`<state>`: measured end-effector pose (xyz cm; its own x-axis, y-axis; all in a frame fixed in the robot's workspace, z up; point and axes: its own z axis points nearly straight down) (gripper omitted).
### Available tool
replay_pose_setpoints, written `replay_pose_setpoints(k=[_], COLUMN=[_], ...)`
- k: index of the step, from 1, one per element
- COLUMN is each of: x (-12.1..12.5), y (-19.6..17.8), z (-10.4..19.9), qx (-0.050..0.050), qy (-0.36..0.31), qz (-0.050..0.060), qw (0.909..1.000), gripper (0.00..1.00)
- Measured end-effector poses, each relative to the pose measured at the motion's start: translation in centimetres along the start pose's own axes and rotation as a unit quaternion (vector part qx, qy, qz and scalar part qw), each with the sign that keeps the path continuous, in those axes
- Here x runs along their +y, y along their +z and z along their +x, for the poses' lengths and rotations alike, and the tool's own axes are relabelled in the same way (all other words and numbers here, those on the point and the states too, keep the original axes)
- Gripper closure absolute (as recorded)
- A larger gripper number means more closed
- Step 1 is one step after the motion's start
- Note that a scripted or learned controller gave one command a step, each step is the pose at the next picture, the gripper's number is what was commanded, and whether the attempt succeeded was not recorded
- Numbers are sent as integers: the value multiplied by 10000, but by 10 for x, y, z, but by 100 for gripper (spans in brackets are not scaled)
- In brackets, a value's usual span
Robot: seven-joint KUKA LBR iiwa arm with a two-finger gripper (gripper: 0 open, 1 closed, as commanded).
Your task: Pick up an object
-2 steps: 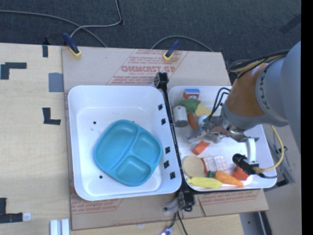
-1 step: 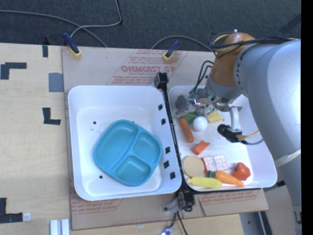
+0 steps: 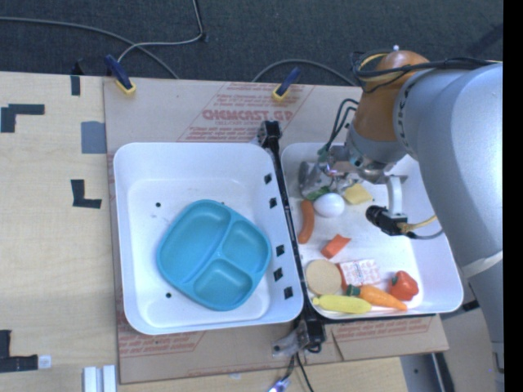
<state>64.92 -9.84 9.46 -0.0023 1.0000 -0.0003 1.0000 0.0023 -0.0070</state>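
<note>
The claw [image 3: 325, 175] sits low in the right bin [image 3: 433, 256] — just above a white egg [image 3: 330, 205] — grip state impossible to tell.

A divided plate [image 3: 214, 254] lies in the left bin [image 3: 131, 243]; toy foods fill the right bin [image 3: 437, 260] beside it.

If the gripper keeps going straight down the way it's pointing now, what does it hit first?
Most likely the white ball, which lies just below the gripper near the far end of the right bin. Depth is hard to judge; it may graze the green item beside it.
</note>
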Motion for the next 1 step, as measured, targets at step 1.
replay_pose_setpoints(k=[1], x=[-41], y=[-90], z=[54], qx=[6], qy=[-4], qz=[-43], qw=[10000], gripper=[100])
